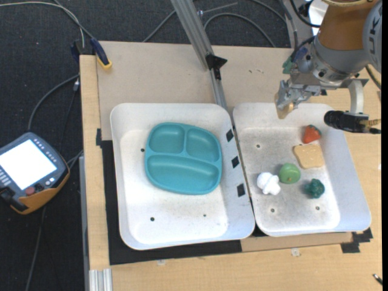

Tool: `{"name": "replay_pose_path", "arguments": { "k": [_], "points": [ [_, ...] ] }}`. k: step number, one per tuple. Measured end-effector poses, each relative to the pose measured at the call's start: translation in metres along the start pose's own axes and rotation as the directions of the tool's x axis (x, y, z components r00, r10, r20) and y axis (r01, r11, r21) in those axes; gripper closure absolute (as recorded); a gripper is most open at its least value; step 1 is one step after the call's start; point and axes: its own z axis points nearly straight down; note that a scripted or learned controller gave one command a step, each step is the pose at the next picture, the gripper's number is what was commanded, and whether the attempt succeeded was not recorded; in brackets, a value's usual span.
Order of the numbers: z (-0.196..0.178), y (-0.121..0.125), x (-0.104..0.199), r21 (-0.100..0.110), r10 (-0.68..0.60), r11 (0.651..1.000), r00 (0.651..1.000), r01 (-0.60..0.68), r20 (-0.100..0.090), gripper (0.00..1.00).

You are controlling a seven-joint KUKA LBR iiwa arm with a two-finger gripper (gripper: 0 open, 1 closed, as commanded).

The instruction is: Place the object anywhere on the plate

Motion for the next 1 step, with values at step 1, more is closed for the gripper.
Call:
{"name": "replay_pose_path", "arguments": {
  "k": [1],
  "points": [
    [0.0,0.0125,0.0521,0.001,0.0,1.0,1.0,0.0,0.001,1.0]
  ]
}}
